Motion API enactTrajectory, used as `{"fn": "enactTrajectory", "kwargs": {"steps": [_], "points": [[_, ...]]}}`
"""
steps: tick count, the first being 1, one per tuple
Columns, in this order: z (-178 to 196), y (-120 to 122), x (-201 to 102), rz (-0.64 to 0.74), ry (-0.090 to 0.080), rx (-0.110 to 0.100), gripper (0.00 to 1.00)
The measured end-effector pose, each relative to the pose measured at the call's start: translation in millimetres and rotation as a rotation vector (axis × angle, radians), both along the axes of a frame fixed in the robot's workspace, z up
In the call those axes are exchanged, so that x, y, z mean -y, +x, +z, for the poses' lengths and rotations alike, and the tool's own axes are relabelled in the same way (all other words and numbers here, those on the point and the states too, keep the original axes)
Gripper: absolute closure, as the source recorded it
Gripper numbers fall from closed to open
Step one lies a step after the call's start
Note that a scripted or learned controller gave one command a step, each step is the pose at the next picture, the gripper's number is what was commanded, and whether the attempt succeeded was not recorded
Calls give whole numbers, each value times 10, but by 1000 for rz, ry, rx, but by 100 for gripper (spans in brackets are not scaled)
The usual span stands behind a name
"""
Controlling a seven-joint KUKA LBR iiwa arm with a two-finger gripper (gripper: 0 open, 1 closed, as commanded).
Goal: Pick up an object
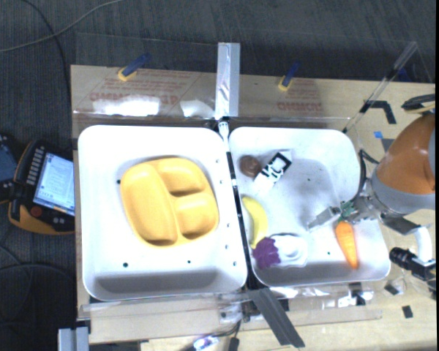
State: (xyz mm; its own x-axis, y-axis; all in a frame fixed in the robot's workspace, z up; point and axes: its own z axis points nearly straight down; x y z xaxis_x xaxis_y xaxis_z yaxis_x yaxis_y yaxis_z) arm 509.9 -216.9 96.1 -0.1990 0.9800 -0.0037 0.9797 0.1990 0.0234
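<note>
Hanging beside the carrot [346,243], the gripper [335,214] occupies the right bin [318,145].

Evenly, brightly lit from overhead. Washed-out glare on white bins [154,284]; soft, faint shadows. Slightly soft focus throughout, dimmer toward dark floor [58,13].

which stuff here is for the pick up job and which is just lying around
For the job:
gripper
carrot
banana
purple grapes
brown ball
right bin

Lying about:
yellow tray
left bin
handheld pendant
</note>
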Motion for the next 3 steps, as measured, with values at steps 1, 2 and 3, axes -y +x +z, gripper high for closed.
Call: {"fn": "enactTrajectory", "kwargs": {"steps": [1,2,3], "points": [[-1,-41,-24,-115,5,13,0],[49,-72,17,-121,-1,4,100],[-40,374,-38,-348,-1,-12,100]]}}
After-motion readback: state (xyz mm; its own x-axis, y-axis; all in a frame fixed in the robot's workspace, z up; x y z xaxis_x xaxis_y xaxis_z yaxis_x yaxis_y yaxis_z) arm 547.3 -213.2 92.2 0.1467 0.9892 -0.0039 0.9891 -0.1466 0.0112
